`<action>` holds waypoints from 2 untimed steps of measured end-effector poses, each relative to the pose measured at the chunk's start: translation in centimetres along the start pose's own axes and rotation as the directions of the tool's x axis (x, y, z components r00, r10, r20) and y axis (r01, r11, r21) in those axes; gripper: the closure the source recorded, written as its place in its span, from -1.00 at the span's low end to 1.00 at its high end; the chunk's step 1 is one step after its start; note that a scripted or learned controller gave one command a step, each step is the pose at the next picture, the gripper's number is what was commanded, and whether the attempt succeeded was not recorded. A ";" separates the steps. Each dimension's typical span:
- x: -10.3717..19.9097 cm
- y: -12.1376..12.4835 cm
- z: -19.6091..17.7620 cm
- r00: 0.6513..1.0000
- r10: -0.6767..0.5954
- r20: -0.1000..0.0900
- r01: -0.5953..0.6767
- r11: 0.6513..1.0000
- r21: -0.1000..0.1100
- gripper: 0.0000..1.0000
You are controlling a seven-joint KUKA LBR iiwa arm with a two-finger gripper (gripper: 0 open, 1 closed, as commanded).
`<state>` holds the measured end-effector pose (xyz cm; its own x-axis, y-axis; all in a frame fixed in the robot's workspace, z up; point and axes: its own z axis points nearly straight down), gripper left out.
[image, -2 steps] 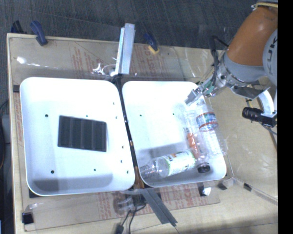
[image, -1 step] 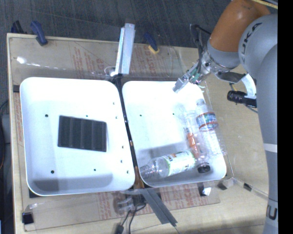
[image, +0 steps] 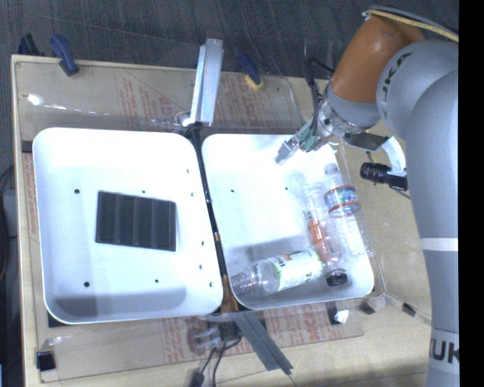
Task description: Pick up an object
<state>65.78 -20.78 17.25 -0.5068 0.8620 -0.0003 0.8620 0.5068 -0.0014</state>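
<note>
While the tool [image: 289,149], grip state unclear, hovers, 3 bottles [image: 323,224] crowd the right bin [image: 250,216].

blue clamps [image: 63,53] on bench rear edge | metal divider post [image: 206,81] upright

Bins [image: 64,147] glossy white plastic; bottles [image: 343,208] clear plastic, paper labels; dark panel [image: 135,220] matt, ribbed; bench [image: 32,79] pale wood.

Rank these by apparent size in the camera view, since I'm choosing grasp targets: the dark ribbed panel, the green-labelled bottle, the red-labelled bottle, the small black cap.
1. dark ribbed panel, left bin.
2-3. green-labelled bottle and red-labelled bottle: similar length, clear plastic blurs their outlines, so unranked.
4. small black cap, clearly smallest.
</note>
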 end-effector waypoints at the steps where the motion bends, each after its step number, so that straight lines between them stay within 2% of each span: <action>1: 0.0 0.0 0.0 1.000 0.000 0.000 0.000 1.000 0.000 -1.00; 2: 1.5 -2.7 -1.1 1.000 -0.017 0.000 0.017 1.000 -0.001 -1.00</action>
<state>62.73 -20.87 18.32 -0.5214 0.8533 0.0000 0.8533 0.5214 -0.0008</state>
